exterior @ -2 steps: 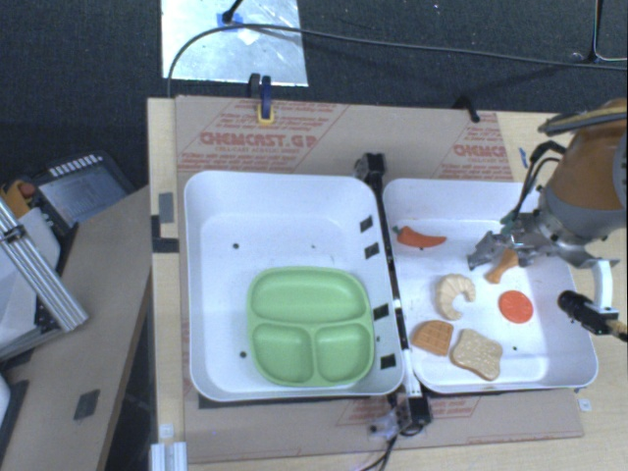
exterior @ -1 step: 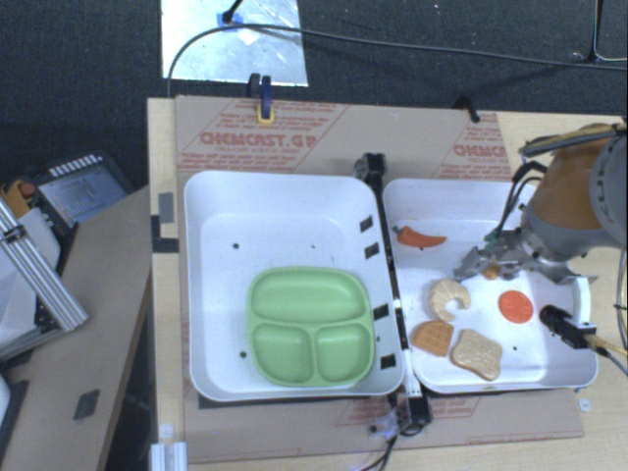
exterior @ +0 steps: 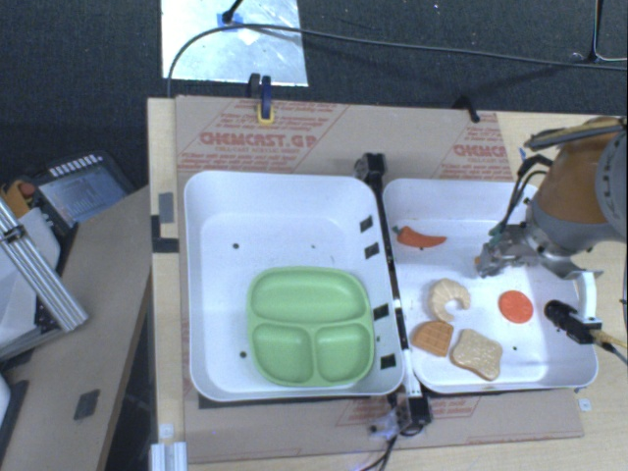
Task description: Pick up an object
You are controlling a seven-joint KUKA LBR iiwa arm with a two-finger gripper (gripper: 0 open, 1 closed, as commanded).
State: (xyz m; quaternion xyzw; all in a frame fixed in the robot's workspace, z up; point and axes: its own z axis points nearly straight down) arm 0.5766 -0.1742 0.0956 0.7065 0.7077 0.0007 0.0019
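On a cardboard-covered bench (exterior: 324, 130), the gripper (exterior: 498, 256) hovers in the right bin (exterior: 461, 192), grip state unclear, seemingly approaching the red disc (exterior: 515, 306).

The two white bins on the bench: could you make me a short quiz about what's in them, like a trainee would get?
1. True or false: the green divided tray lies in the left bin.
2. Which item lies nearest the gripper?
A. red round slice
B. toast slice
C. round cracker
3. Fill in: the orange-red pepper lies near the ___ wall of the right bin.

Key
1. True.
2. A; it lies just below the gripper in the camera view, apart from it.
3. Far (top of the view); the croissant lies nearer the middle.
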